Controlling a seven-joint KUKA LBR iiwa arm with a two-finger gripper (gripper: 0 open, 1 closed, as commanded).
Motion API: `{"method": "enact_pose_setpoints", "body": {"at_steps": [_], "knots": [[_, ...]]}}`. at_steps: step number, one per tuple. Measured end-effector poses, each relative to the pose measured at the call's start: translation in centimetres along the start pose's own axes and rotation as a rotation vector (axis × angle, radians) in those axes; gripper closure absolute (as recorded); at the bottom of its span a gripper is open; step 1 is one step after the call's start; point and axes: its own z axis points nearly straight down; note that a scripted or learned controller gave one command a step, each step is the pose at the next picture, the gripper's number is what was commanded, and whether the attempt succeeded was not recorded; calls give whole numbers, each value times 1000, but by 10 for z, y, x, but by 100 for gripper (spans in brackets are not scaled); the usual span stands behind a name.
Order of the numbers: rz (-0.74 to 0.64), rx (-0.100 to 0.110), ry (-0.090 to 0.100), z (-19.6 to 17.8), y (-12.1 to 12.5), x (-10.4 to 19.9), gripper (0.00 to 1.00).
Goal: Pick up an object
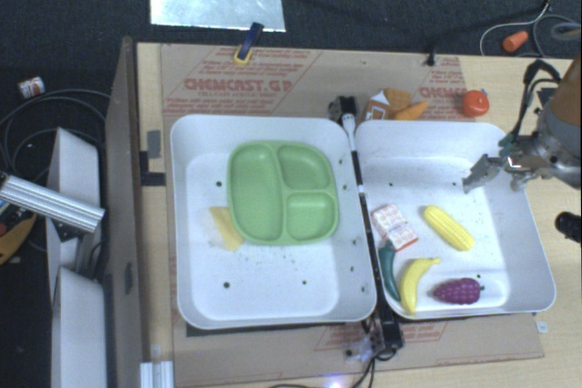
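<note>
Gripper [482, 170], jaw state indiscernible, hangs over right bin [523, 223], up-right of corn cob [448, 227]. Recommended: descend vertically, straddling the cob's short axis.

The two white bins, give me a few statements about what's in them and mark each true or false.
1. The green divided plastic plate lies in the left white bin. True.
2. The purple grape bunch lies in the left bin. False: it lies in the right white bin, near its front edge.
3. The yellow banana lies beside the grape bunch. True.
4. The gripper holds the yellow corn cob. False: the cob lies on the bin floor, apart from it.
5. The orange ball lies outside both bins. True.
</note>
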Motion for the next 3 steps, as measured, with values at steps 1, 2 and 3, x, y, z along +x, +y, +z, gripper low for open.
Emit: {"method": "enact_pose_setpoints", "body": {"at_steps": [1,2,3], "knots": [[-3,9,4,122,2,21,0],[-1,-2,0,104,4,18,100],[-1,-2,0,105,4,18,0]]}}
